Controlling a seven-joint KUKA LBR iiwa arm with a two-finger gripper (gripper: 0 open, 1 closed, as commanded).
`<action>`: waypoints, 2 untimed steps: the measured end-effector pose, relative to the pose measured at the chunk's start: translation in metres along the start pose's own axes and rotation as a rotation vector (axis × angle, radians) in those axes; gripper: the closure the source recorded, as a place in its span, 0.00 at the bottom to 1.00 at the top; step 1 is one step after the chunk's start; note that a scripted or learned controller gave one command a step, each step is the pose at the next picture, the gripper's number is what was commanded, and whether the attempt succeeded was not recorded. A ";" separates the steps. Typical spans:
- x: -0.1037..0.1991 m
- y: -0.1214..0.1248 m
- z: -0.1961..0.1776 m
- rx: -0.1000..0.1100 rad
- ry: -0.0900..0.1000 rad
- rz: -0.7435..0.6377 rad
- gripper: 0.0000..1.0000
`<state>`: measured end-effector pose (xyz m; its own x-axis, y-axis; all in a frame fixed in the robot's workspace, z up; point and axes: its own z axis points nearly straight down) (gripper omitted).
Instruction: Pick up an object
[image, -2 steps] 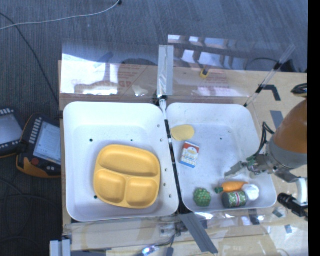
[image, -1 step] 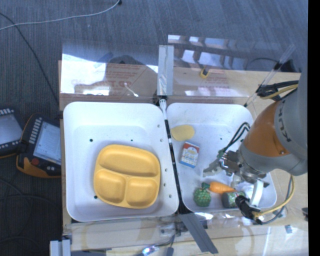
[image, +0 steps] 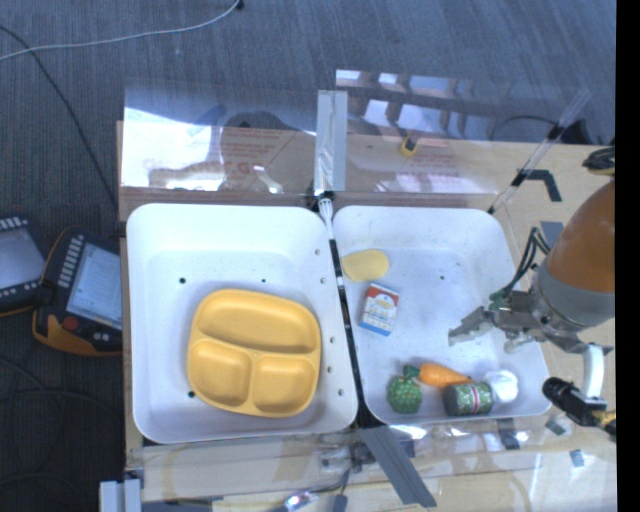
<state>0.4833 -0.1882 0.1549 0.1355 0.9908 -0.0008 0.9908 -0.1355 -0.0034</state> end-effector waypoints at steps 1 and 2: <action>-0.012 0.079 -0.014 -0.001 -0.002 -0.068 0.00; 0.008 0.099 0.034 0.000 -0.003 -0.130 0.00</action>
<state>0.5826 -0.1936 0.1205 0.0060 1.0000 -0.0030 1.0000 -0.0060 -0.0032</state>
